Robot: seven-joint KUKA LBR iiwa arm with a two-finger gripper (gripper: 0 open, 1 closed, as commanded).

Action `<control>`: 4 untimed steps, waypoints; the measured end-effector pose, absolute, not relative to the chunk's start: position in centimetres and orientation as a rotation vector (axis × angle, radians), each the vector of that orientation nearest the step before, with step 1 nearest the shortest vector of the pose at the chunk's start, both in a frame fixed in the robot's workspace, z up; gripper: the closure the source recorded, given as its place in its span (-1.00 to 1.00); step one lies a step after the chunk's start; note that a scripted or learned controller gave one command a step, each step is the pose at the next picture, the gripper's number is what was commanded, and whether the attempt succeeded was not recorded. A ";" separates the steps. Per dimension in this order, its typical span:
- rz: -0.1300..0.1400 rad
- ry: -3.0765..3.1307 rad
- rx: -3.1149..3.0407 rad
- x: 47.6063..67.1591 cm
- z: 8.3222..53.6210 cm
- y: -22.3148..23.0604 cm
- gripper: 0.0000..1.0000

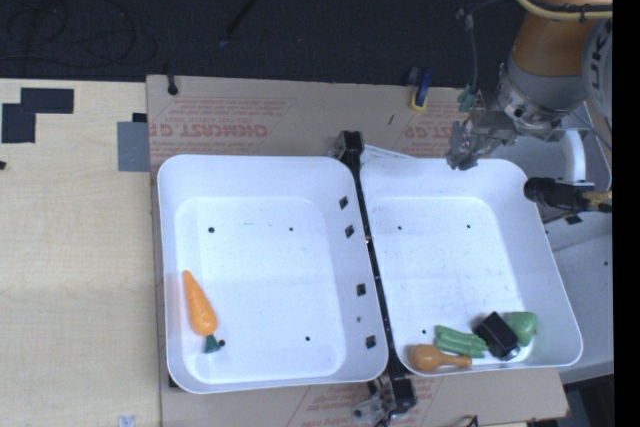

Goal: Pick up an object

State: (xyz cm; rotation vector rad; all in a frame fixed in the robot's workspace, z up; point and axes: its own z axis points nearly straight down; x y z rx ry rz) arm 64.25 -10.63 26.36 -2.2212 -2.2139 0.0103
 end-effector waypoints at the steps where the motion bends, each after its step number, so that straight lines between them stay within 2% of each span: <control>1: -0.007 -2.230 -2.217 64.5 34.5 -3.7 1.00; 2: 0.013 -2.212 -2.222 63.3 26.8 -8.3 1.00; 3: 0.000 -2.215 -2.239 55.2 36.5 -17.2 1.00; 4: 0.009 -2.215 -2.219 60.6 21.6 -21.5 1.00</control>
